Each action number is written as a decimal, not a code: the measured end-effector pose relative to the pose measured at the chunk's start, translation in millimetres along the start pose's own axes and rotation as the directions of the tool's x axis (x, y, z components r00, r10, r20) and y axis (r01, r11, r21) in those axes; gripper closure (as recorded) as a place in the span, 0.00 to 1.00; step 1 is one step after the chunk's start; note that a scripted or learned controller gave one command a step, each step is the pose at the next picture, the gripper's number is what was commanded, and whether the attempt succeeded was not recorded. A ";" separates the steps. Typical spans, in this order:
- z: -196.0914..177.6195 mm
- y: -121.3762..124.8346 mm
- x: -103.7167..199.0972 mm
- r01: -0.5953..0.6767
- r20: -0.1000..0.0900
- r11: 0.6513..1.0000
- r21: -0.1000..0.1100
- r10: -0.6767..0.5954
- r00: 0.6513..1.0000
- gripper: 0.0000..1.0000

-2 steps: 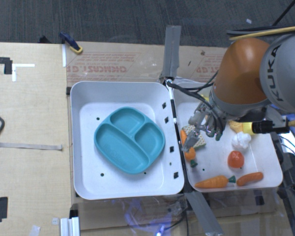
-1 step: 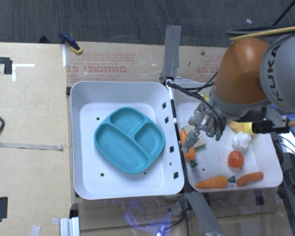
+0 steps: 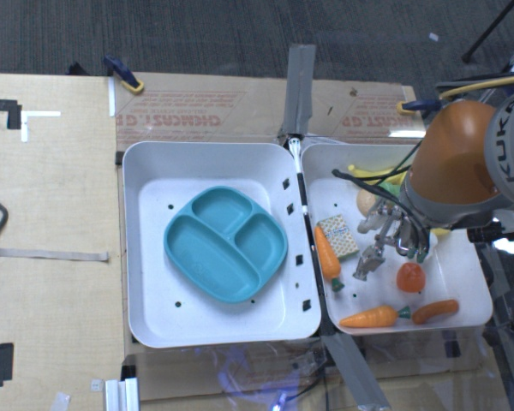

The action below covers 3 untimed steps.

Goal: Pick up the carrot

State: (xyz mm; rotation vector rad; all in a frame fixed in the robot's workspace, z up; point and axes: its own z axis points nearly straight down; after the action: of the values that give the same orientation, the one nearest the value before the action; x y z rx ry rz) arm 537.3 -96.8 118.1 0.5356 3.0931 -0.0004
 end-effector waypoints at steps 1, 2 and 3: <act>-74.1 55.2 79.3 0.124 0.000 0.992 -0.001 -0.124 0.992 0.00; -73.6 119.0 91.3 -0.063 0.000 0.998 0.000 0.063 0.998 0.00; -73.7 119.0 91.3 -0.063 0.000 0.998 0.000 0.063 0.998 0.00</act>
State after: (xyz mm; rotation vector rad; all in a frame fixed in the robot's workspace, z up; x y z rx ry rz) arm 491.1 46.0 191.5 0.6331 3.0748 -0.0004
